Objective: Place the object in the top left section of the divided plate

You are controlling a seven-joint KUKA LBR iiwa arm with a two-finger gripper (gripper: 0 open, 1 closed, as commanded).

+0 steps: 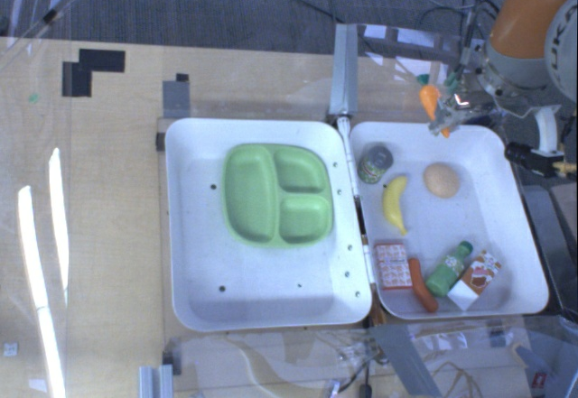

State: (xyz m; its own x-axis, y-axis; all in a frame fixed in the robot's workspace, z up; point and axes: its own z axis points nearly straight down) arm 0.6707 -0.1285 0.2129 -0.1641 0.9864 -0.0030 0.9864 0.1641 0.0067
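From the camera view, the hand [444, 119] hangs over the far rim of the right bin [517, 198], and a small orange object [429, 99], carrot-like, sits right at it. Whether that piece is actually clamped cannot be told, since the fingertips blur into the wrist hardware.

The orange object stands nearly upright, its long axis running vertical in the picture, one end toward the hand and the other pointing away to the table's far edge.

The green divided plate [275, 194] lies well off to the hand's side, in the left bin [181, 234], past the seam between the bins. Its top left section is probably the large compartment on the side furthest from the hand.

To do this step well, the arm should likely carry the piece high over the bin walls, centre it above that compartment, and lower before letting go, so it does not roll into the two smaller sections nearer the hand.
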